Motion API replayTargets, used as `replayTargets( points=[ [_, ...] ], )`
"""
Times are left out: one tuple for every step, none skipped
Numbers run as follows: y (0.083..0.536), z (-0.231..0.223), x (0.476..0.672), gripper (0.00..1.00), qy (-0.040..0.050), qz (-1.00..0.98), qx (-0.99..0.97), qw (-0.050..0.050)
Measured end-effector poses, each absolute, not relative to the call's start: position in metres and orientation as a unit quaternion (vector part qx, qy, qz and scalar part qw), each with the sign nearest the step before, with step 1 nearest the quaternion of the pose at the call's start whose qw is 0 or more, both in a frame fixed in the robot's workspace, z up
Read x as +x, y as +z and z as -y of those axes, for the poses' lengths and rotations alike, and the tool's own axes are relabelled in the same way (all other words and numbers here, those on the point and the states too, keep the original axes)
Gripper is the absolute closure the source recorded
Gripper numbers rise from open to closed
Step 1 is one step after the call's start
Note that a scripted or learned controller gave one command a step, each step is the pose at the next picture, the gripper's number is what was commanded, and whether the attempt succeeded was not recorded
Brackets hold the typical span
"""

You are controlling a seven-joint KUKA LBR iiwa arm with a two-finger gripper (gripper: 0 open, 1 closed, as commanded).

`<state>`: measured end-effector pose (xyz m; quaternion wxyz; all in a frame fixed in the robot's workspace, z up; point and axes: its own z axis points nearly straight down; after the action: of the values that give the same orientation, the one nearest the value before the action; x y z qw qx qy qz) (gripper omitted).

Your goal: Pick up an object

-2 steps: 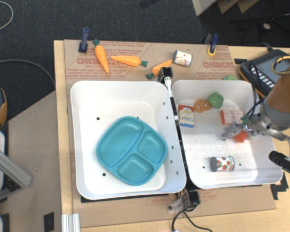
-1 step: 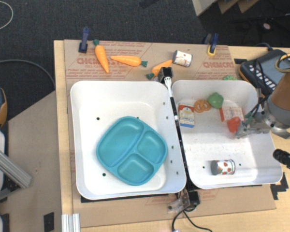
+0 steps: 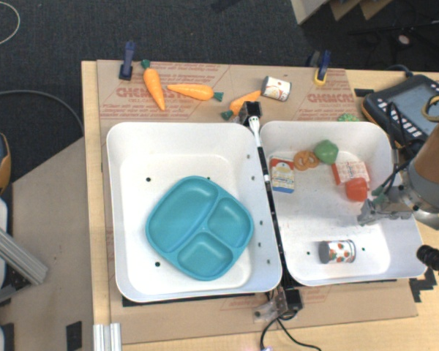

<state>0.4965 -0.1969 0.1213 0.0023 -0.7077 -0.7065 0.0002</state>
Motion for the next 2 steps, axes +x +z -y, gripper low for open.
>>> replayTargets(
  points=[
    [0.116,0.225,0.478,1.00,0.0004,0.706,-0.708,0.001],
    [0.083,0.223,0.478,1.00,0.0006,0.707,-0.707,0.002]
  ],
)
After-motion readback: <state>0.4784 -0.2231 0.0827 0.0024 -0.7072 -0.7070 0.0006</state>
